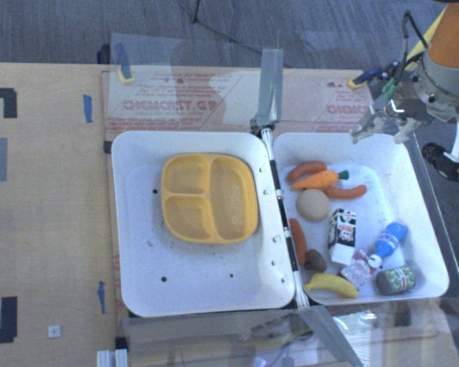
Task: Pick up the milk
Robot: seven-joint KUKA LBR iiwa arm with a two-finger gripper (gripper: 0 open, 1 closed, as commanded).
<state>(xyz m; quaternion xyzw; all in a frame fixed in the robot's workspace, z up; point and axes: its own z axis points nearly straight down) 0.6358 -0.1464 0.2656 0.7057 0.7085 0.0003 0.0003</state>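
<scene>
- The milk (343,235) is a small black-and-white carton lying in the right bin (422,205), roughly in the middle of it, tipped slightly with its lower end pointing toward the near rim.
- The arm comes in from the right, its orange band high in the corner, and the gripper (384,125) hangs over the far rim of the right bin, well apart from the carton.
- The jaws look spread apart with nothing between them, though the tips are small and hard to read against the rim.
- Just beside the milk on its left sits a round beige ball (314,204); beyond it lie a carrot (318,180) and two sausages, one (306,169) touching the carrot and one (346,192) off to the right.
- On the milk's right is a blue-capped bottle (390,239), and nearer the front a green can (396,280).
- A banana (331,284) lies along the near rim, with a dark brown lump (315,260) just above it.
- The left bin (134,266) holds a yellow divided plate (209,198).
- Both bins rest on the wooden worktop (46,205).
</scene>
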